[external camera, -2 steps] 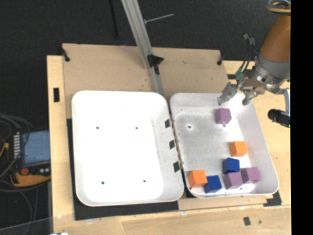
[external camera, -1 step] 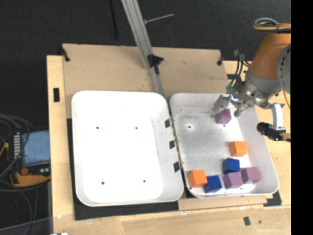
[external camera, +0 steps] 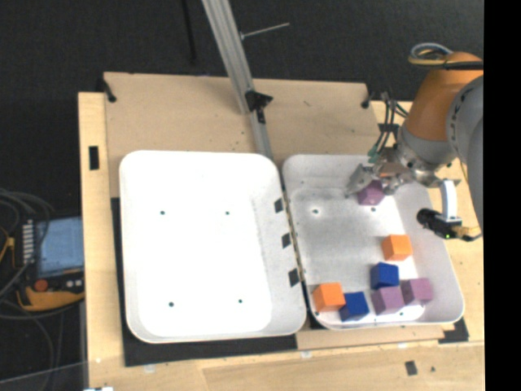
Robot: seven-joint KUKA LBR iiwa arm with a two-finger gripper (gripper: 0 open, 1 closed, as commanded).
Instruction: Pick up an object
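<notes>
A purple block (external camera: 371,193) sits between the fingers (external camera: 359,181) of the gripper (external camera: 376,182), which are closed on it, at the far part of the right bin (external camera: 326,218). Near the front of this bin we see two orange cubes (external camera: 329,295), two blue cubes (external camera: 385,274) and two purple cubes (external camera: 387,299). The left bin (external camera: 203,243) stands just beside it on the bench (external camera: 179,112).

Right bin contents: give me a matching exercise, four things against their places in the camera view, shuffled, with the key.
Things:
1. gripper
2. lone orange block
3. orange block beside a blue one
4. left bin

Places:
A. near left corner of the right bin
B. far end of the right bin, over a purple block
C. beside the right bin, across the divider
D. middle right of the right bin, standing apart

Pairs: 1-B, 2-D, 3-A, 4-C
</notes>
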